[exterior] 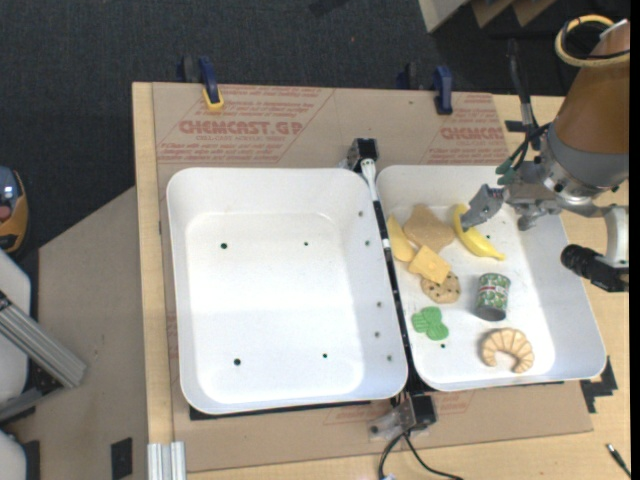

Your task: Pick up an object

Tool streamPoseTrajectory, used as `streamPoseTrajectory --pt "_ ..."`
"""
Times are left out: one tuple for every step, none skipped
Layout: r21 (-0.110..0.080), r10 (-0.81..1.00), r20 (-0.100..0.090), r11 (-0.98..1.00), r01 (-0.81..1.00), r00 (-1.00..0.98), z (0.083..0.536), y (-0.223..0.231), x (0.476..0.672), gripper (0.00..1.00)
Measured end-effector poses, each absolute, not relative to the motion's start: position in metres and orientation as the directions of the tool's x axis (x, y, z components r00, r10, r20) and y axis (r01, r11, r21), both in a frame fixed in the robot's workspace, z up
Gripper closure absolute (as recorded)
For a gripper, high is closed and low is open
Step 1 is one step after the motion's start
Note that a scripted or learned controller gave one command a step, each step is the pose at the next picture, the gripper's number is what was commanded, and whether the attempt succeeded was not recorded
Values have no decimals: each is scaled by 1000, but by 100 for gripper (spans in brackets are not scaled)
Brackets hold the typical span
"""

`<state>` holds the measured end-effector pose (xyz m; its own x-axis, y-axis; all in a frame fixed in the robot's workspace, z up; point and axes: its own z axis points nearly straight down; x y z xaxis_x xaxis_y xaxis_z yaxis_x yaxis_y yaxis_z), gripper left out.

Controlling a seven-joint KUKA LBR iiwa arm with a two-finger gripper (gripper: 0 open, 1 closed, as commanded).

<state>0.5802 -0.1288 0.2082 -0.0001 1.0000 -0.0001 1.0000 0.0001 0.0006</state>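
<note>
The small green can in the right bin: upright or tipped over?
Tipped. The can lies on its side on the right bin floor, its dark round end facing the near rim, beside the croissant.

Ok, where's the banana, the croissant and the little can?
banana [478, 240], camera view, middle of its curve.
croissant [507, 349], camera view, its middle.
can [492, 296], camera view, its green side.

Both bins [190, 268] are white; a yellow banana [478, 242], green leaf [431, 324], tan croissant [508, 349], and green-patterned can [492, 295] lie around.
</note>
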Motion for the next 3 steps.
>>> streamPoseTrajectory --pt "-7 1000 4 -1 1000 1 79 -115 529 0" --pt "2 1000 -1 -1 1000 1 95 -116 532 100" --pt "-3 1000 1 -2 1000 2 84 -101 477 100"
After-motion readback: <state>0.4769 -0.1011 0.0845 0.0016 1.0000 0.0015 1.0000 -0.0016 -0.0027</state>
